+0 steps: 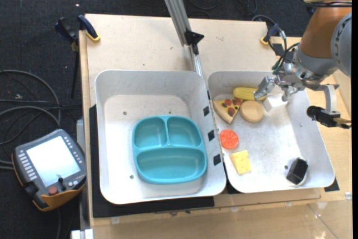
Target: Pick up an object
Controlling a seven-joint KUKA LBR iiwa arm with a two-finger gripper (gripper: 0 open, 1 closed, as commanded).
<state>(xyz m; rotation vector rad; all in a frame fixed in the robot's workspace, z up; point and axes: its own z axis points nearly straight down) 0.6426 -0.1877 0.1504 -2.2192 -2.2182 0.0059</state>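
Observation:
My gripper (274,91) hovers over the far part of the right bin (313,148), fingers spread apart and open. Just under its tips lies a small white block (274,102); I cannot see it clamped. Left of the gripper, a yellow banana (244,92) lies close to one finger (262,88). Near it are a tan bread roll (251,112) and a pizza slice (226,108). Further toward the front sit an orange round slice (228,139), a yellow cheese wedge (240,162) and a black object (296,170).
The left bin (112,120) holds a blue divided plate (168,148). A slanted metal bar (174,3) runs from the top down to the wall between the bins. A teach pendant (47,168) lies off the bench at the left.

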